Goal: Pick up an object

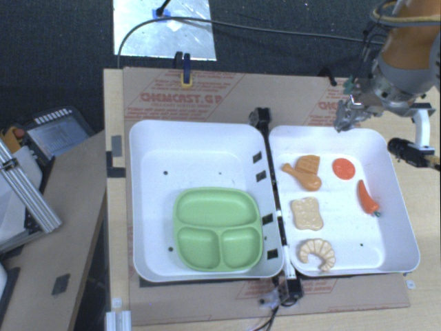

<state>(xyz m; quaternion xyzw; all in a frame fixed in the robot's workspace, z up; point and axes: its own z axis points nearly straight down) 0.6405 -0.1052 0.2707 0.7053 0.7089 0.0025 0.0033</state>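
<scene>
The right bin [396, 185] holds several toy foods: an orange drumstick [305, 172], a red-orange round slice [343, 168], a red pepper [367, 198], a tan slice of bread [307, 214] and a croissant [317, 253]. My gripper [344, 121] hangs over the far edge of the right bin, above and behind the round slice, apart from all the foods. Nothing shows between its fingers.
The left bin [148, 143] holds a green divided plate [216, 227]. Black clips [262, 118] run along the seam between the bins. A cable crosses the dark floor behind the bench, and a metal sheet [164, 16] lies at the back.
</scene>
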